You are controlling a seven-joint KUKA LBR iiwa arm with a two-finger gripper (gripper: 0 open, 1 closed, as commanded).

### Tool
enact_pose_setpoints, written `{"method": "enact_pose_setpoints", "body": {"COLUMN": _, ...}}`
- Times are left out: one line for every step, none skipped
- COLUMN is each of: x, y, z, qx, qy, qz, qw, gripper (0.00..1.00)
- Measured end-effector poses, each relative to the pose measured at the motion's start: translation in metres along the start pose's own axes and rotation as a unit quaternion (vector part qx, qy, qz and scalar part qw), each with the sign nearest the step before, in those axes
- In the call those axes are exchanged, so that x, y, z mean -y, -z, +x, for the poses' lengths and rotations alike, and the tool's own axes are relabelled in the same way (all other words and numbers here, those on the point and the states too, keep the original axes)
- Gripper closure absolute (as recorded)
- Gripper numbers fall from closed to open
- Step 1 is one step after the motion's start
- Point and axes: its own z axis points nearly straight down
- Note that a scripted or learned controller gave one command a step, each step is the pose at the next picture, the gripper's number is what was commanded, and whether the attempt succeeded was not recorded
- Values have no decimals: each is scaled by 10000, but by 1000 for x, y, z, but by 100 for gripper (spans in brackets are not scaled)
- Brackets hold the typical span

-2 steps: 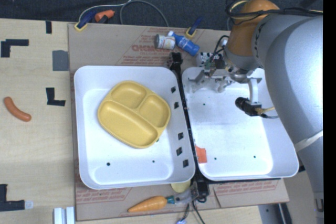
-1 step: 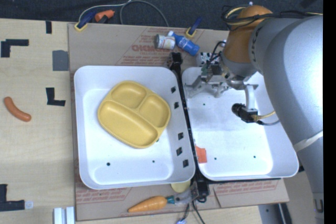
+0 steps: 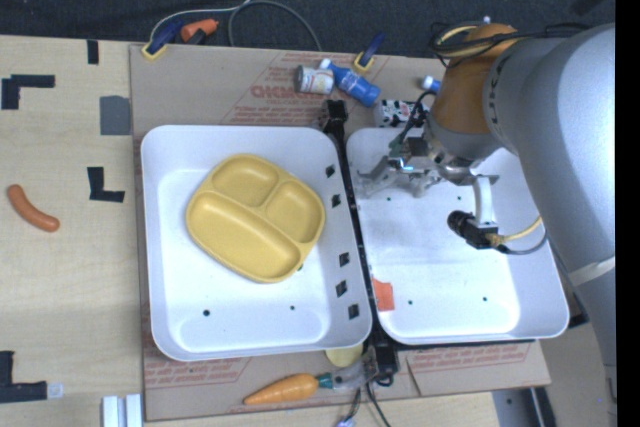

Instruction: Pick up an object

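My gripper (image 3: 385, 173) hangs low over the upper-left part of the right bin (image 3: 450, 315), near the divider between the bins. The grey arm with its orange band (image 3: 468, 100) reaches in from the right and hides the bin's upper right. A small orange-red object (image 3: 382, 295) lies at the right bin's lower-left edge, well below the gripper. A yellow divided plate (image 3: 258, 215) lies in the left bin (image 3: 230, 330). I see nothing held in the gripper.
A carrot (image 3: 283, 389) lies on the cardboard in front of the bins. A blue and white bottle (image 3: 340, 81) lies behind them. An orange sausage (image 3: 32, 208) rests on the bench far left. A black cable (image 3: 490, 235) hangs off the arm over the right bin.
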Motion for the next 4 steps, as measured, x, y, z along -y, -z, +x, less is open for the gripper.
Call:
{"method": "enact_pose_setpoints", "body": {"x": -35, "y": -1, "z": 4, "qx": -8, "qy": 2, "qz": 17, "qw": 10000, "gripper": 0}}
{"method": "enact_pose_setpoints", "body": {"x": -19, "y": 1, "z": -99, "qx": 13, "qy": -35, "qz": -6, "qw": 10000, "gripper": 0}}
{"method": "enact_pose_setpoints", "body": {"x": 52, "y": 2, "z": -46, "qx": 7, "qy": -5, "qz": -10, "qw": 10000, "gripper": 0}}
{"method": "enact_pose_setpoints", "body": {"x": -15, "y": -1, "z": 5, "qx": -11, "qy": 25, "qz": -7, "qw": 10000, "gripper": 0}}
